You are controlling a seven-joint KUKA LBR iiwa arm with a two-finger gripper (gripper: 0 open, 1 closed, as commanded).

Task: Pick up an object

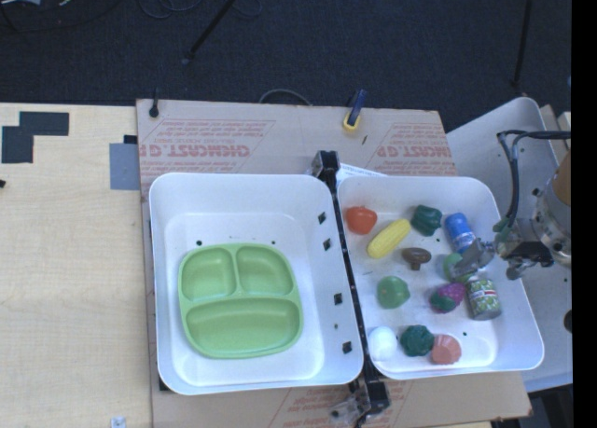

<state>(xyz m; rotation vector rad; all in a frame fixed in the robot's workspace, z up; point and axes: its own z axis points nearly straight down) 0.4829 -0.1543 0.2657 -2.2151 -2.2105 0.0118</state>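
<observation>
The right white bin holds several toy items. Among them are a red tomato, a yellow corn cob, a dark green pepper, a blue can, a brown mushroom, a green lump, purple grapes and a green-labelled can. My gripper reaches in from the right. It sits low over the bin's right side, between the blue can and the green-labelled can, next to a pale green piece. I see nothing clearly held.
The left white bin holds a light green divided plate. A white ball, a dark green broccoli and a pink piece lie along the right bin's front. A black divider joins the bins.
</observation>
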